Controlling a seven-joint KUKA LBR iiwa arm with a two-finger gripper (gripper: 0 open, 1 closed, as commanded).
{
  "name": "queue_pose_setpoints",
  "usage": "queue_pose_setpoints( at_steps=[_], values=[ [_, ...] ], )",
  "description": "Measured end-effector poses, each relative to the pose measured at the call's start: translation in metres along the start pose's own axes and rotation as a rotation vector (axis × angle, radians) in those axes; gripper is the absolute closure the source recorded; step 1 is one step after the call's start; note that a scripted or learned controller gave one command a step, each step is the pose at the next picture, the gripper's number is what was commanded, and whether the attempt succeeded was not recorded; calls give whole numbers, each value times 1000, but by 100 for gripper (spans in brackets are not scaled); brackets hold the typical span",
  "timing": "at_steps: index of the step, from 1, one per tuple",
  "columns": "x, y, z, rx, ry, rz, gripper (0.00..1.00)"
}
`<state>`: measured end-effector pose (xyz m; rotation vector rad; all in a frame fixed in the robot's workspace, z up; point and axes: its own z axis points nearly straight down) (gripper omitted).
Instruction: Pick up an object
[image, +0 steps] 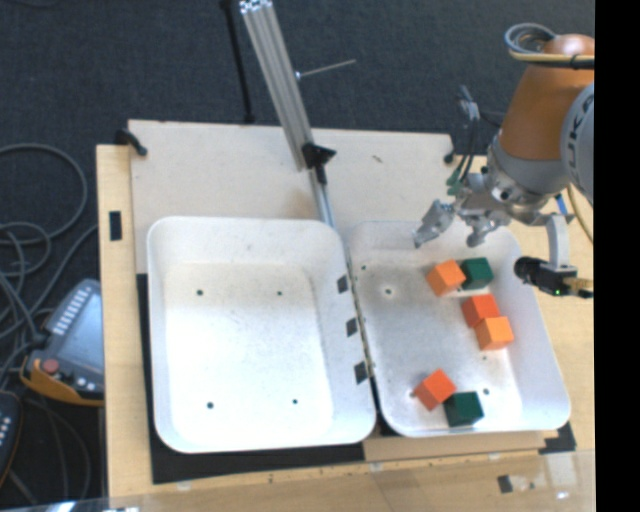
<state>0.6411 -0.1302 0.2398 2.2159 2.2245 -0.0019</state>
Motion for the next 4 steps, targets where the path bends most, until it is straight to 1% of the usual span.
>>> queue_pose_setpoints(
  at_steps=[1, 2, 3, 4],
  values=[
    [-50, 17, 50, 1, -2, 7, 0],
    [-47, 18, 46, -2, -1, 3, 0],
    [-73, 21, 111, -21, -6, -1, 0],
    [-79, -9, 120, -19, -8, 0, 0]
  ],
)
